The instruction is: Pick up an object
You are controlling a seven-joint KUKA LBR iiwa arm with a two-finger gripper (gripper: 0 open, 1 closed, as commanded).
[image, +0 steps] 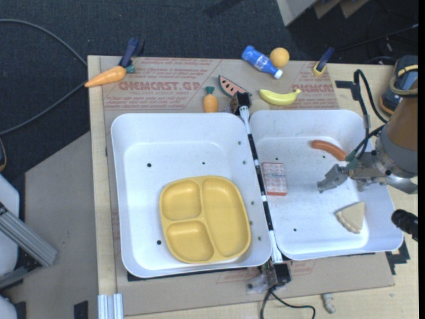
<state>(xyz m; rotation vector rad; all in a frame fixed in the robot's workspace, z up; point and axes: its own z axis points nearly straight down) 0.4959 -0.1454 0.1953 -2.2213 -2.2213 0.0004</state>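
Observation:
The right bin holds three things. An orange-red sausage lies near its back right. Beside the left wall is a small flat packet with red print, and a pale wedge-shaped piece rests at the front right. My gripper hangs low over the bin's middle right, between the sausage and the wedge, to the right of the packet. I see nothing held in it. The grey arm comes in from the right edge.
A yellow divided plate sits in the left bin. Behind the bins lie a toy carrot, a small orange toy, a watermelon slice, a blue bottle, an orange and a banana.

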